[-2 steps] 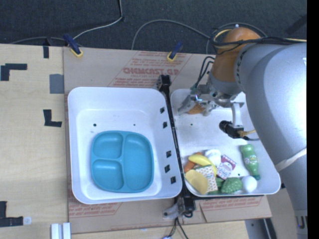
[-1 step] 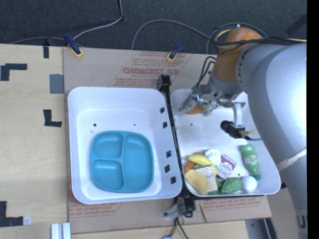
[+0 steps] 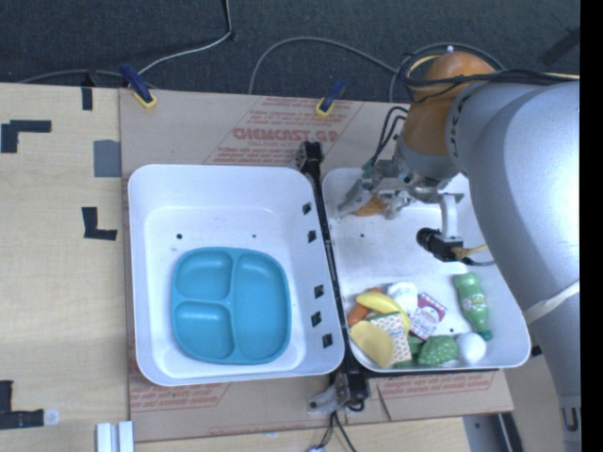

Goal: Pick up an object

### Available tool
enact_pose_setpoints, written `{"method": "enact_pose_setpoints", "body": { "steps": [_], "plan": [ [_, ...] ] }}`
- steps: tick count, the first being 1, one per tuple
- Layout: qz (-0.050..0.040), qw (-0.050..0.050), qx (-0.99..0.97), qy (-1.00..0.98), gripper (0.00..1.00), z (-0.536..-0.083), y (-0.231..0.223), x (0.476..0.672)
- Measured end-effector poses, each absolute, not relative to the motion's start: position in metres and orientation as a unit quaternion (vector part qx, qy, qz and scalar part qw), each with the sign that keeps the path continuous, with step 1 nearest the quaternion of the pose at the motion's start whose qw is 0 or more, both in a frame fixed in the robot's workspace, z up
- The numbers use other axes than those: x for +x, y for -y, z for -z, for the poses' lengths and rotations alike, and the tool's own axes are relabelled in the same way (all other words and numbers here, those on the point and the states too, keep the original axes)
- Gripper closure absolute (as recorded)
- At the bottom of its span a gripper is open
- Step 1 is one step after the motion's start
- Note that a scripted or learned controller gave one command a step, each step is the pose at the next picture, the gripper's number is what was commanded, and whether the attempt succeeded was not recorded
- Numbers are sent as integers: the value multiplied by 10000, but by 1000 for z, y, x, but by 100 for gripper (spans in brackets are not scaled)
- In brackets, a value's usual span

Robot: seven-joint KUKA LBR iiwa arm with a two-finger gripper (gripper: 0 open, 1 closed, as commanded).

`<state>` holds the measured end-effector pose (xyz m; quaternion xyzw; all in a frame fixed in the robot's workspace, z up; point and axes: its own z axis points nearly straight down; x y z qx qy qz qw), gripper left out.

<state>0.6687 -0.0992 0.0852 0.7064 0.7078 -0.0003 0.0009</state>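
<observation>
My pincer [image 3: 369, 199] sits low at the far left corner of the right bin [image 3: 377, 252], something orange-tan by its tips; can't tell if it's gripped, or how wide I'm open. Reach step, I'd guess. The pile of objects [image 3: 410, 326] lies at the bin's near end, well apart. Next: confirm a hold, else move nearer the pile.
</observation>
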Motion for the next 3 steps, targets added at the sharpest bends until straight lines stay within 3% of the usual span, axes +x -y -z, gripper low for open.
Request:
{"method": "enact_pose_setpoints", "body": {
  "steps": [3],
  "plan": [
    [5, 12, 7068, -7074, 0, -85, 97, 669]
  ]
}}
